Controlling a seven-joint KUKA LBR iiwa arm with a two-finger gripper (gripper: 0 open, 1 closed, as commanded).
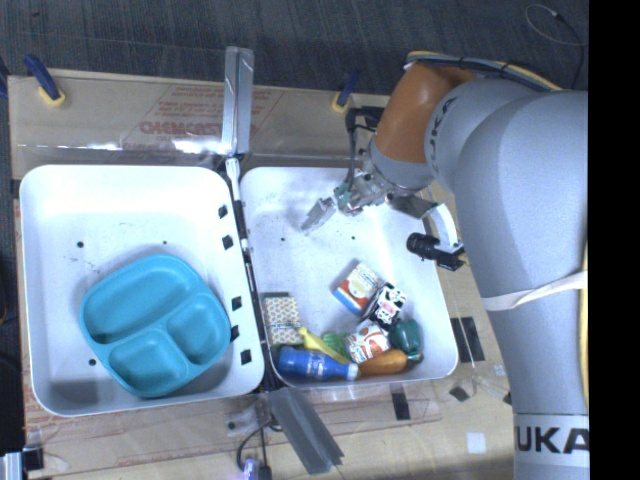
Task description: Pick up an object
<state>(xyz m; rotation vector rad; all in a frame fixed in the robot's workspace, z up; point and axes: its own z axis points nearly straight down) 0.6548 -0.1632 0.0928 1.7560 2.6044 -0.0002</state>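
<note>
The left bin holds a blue tray. In the right bin, the pickable things lie heaped at the near edge: a blue bottle, a small carton, a carrot. The claw hangs above bare floor in the far part, well apart from the heap, with nothing between its fingers; whether it is released or clenched I cannot tell. Judged so, the pick is not yet done: reach, grasp and lift remain.
</note>
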